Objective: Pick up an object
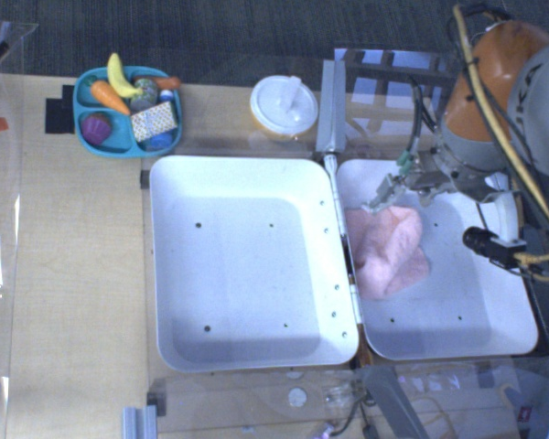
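Observation:
A crumpled pink cloth (390,250) lies in the left half of the right white bin (494,332), close to the wall shared with the other bin. My gripper (391,192) hangs low at the cloth's far upper edge, reaching in from the right under the grey wrist and orange band (494,58). Its tip sits right at the top of the cloth, and I cannot make out whether it touches the fabric. Nothing pink is lifted off the bin floor.
The left white bin (247,263) stands beside the right one. Behind the bins are a white lidded cup (285,106) and a blue tray (87,143) of toy food at the back left. Cables and a black fitting (494,245) hang over the right bin's right side.

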Robot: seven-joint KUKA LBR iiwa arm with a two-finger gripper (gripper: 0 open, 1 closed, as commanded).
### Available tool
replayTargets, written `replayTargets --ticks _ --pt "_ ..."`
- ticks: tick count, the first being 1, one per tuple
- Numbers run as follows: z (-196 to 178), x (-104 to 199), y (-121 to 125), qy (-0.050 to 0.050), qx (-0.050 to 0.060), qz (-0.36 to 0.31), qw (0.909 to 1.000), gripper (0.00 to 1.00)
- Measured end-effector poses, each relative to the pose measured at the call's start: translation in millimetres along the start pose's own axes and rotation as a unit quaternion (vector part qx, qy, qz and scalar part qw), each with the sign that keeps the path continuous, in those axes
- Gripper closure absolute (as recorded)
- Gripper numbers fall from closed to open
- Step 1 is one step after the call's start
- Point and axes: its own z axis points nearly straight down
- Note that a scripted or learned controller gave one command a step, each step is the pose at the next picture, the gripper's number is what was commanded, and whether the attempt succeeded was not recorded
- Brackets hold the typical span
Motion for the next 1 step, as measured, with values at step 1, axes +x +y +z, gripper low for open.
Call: replayTargets --ticks 1 --pt "52.1 -51.0 -27.8 0.000 0.001 -0.025 0.9997 0.00"
